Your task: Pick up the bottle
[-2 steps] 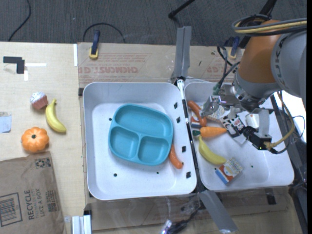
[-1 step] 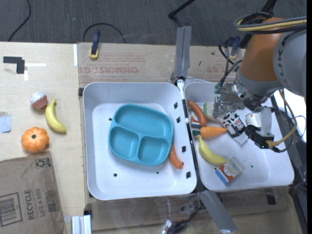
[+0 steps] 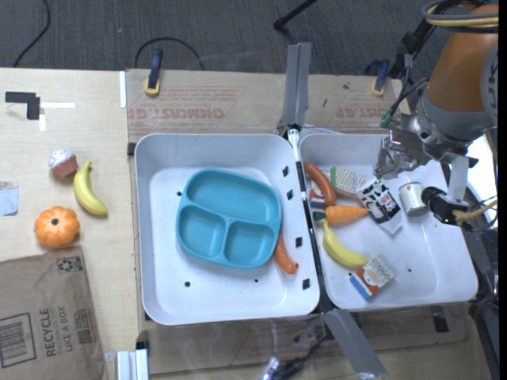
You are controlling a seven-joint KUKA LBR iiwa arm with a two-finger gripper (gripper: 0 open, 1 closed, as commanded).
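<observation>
Over in the right bin [image 3: 444, 291], toward its 2 o'clock side, what looks like the bottle [image 3: 410, 198] is seen lying on its side: a small silvery cylinder, though the details are too small to be sure of. The gripper [image 3: 394, 161] is hung just at its 11 o'clock, above the bin floor, and whether it's spread or pressed together can't be told from this angle; nothing is seen clamped in it.

A black-and-white packet [image 3: 383, 203] is parked right beside the bottle at 9 o'clock, maybe touching. Past that, a carrot [image 3: 346, 213] is laid pointing the bottle's way, with a green-and-white pouch [image 3: 346, 180] and a red sausage [image 3: 320, 182] crowded at 10 o'clock near the divider wall. So the 9 o'clock flank is pretty boxed in.

More room is found at 6 o'clock: bare white floor is left open below the bottle, down to a small carton [image 3: 371, 276] and a yellow banana [image 3: 342, 248] at about 7 o'clock. At 3 o'clock the bin's right rim is close, with the arm's dark hardware and cabling stacked over it.

The left bin [image 3: 158, 291] is taken up by a blue divided plate [image 3: 230, 218], with a second sausage [image 3: 286, 256] tucked at the plate's 4 o'clock edge.
</observation>
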